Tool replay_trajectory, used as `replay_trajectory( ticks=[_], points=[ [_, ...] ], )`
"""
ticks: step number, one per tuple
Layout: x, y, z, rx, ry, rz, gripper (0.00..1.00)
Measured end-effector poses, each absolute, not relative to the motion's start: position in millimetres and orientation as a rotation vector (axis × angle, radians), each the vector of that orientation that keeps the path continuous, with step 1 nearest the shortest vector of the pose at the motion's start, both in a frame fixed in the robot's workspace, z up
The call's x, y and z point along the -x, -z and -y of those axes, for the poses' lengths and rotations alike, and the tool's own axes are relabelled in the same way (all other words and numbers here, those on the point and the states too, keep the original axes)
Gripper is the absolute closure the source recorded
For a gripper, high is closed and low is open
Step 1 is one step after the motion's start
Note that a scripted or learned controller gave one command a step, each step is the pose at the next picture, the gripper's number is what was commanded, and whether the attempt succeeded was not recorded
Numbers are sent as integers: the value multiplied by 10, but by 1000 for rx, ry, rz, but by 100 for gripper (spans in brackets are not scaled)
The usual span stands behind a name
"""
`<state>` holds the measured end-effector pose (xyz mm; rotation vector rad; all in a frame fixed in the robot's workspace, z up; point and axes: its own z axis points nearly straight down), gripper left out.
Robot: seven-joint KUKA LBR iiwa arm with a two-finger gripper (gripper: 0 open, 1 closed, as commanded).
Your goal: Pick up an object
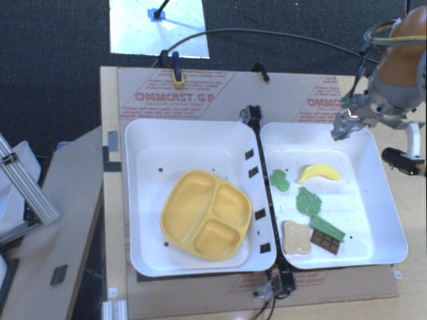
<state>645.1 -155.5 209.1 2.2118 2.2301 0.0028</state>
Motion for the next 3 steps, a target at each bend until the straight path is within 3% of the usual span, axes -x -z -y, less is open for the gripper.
replay_trajectory(
  ticks=[1,3],
  points=[
    [-6541,-2062,978,-2210,-5,-2232,100],
    [-6494,-2125,-149,-2211,-4,-2233,100]
  ],
)
